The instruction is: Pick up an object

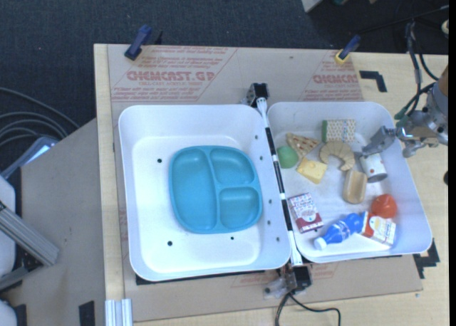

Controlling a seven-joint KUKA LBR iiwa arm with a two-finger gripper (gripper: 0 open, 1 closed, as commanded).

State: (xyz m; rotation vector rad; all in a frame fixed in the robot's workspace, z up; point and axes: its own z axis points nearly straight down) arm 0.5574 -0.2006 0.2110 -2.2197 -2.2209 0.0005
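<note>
The right bin (417,207) holds several small objects. Among them are a green ball (287,156), a yellow cheese wedge (311,169), a green-labelled can (339,129), a tan bread roll (354,186) and a small silver can (375,168). A red-capped item (383,206), a blue bottle (339,231) and a red carton (304,212) lie nearer the front. My gripper (376,142) reaches in from the right, low over the bin's far right part, just above the silver can and beside a tan bread slice (333,151).
The left bin (142,175) carries a blue divided plate (215,189). A black hinge strip (274,175) runs between the bins. Clamps sit at the board's back edge, blue (137,42) and yellow-blue (347,48). Cables hang at the far right (420,68).
</note>
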